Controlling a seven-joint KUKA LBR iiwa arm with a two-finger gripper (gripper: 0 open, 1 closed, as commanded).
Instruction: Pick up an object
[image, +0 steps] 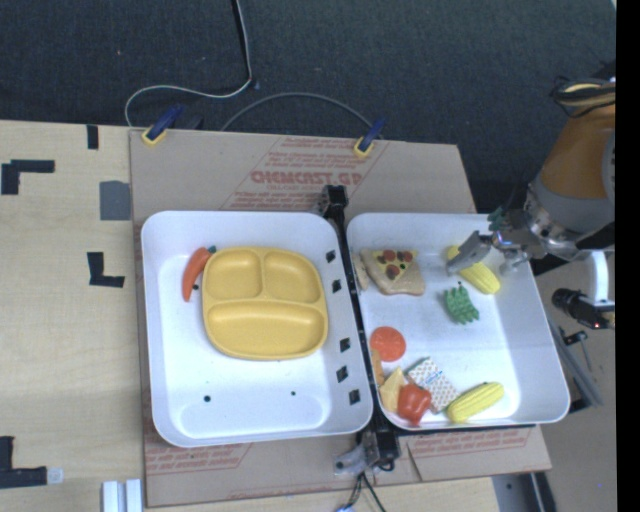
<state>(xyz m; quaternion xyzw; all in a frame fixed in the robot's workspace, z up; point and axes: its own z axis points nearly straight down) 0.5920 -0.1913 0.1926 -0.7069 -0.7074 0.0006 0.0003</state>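
My gripper (487, 258) hangs over the upper right part of the right bin (520, 340), fingers spread apart. A small yellow toy fruit (483, 279) lies just below the fingertips; I cannot see it clamped between them. Around it in the same bin lie a green leafy toy (461, 303), a pizza slice (392, 270), an orange-red disc (388, 343), a corn cob (474, 400), a red pepper (413, 402), a yellow wedge (393, 381) and a checkered piece (433, 376).
The left bin (170, 380) holds a yellow divided plate (265, 302) and an orange carrot (194, 272) by its upper left side. Both bins rest on a cardboard sheet (290, 175). The arm's orange band (585, 150) rises at the right.
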